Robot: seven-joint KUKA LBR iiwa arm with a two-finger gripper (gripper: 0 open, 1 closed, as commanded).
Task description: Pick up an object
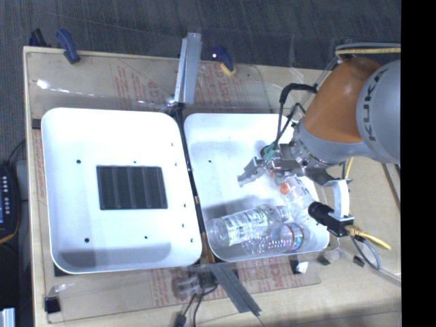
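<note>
Two clear plastic bottles lie in the right bin near its front wall. The larger one has a white label and lies on its side. The other has a red band and lies just right of the first. A third small clear bottle with a red cap lies right under the wrist. My gripper hangs low over the middle of the right bin, just above and behind the bottles. The grey arm with its orange band comes in from the right.
The left bin has a dark ribbed rectangle in its middle. A metal divider rises between the bins at the back. Blue clamps sit on the bench's far edge. Cables trail at the right.
</note>
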